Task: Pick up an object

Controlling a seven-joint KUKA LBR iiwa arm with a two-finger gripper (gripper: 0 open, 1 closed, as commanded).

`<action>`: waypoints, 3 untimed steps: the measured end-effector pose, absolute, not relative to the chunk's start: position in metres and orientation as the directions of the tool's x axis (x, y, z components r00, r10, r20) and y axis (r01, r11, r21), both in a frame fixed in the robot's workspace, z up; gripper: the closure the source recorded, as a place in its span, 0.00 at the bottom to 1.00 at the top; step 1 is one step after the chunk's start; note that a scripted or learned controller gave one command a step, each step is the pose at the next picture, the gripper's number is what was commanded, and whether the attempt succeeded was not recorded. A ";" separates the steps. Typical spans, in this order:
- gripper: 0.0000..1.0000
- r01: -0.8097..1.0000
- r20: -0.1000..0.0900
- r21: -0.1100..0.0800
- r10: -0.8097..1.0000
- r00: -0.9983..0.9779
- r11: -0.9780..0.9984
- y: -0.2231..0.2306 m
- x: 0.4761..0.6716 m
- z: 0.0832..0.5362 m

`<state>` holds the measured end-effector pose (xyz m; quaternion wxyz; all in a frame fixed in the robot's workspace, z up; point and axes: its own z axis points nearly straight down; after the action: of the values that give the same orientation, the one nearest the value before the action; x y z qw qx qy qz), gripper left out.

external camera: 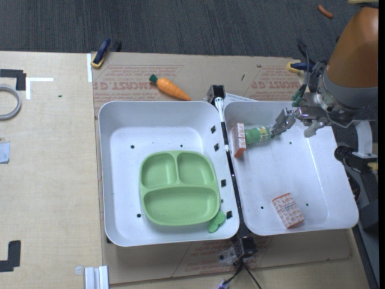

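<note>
From the overhead camera we see the claw (280,125) at the right bin's (313,179) upper part, its fingers pinching the end of a green bottle (257,135) that lies just beside a small box (240,139) near the divider. A red-patterned packet (287,211) rests lower right. In the left bin (120,161) sits a green divided plate (179,188). A toy carrot (170,87) lies on the surface (48,179) above.

Divided plate (179,188) in left bin (114,179); box (287,211) in right bin (337,203)
</note>
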<state>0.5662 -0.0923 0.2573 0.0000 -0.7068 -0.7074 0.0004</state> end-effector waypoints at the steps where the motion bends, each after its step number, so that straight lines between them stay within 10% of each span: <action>1: 0.00 0.994 0.000 0.000 0.994 -0.108 0.108 -0.097 0.500 0.191; 3: 0.00 0.818 0.001 0.000 0.818 -0.575 0.575 -0.128 0.478 0.092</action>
<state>0.4776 -0.1280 0.0922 0.0003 -0.4610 -0.8874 -0.0002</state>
